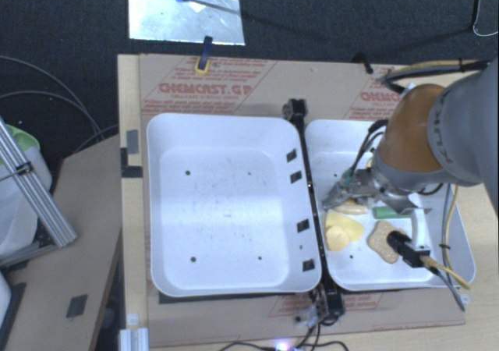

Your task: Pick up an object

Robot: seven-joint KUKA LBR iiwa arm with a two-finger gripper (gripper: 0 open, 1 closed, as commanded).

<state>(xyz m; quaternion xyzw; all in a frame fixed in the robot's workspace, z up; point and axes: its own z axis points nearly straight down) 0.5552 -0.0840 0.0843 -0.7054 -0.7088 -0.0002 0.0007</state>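
pincer (343, 195): low in right bin (437, 275), can't tell if open or closed | yellow thing (341, 231): just at its 6 o'clock | tan thing (380, 239): at 4 o'clock, beside it

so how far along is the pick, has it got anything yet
Done: the arm has reached into the right bin, its hand low over a yellow object. In hand: nothing visibly gripped. Left: closing on an object, perhaps the yellow one or the tan piece, and lifting it.
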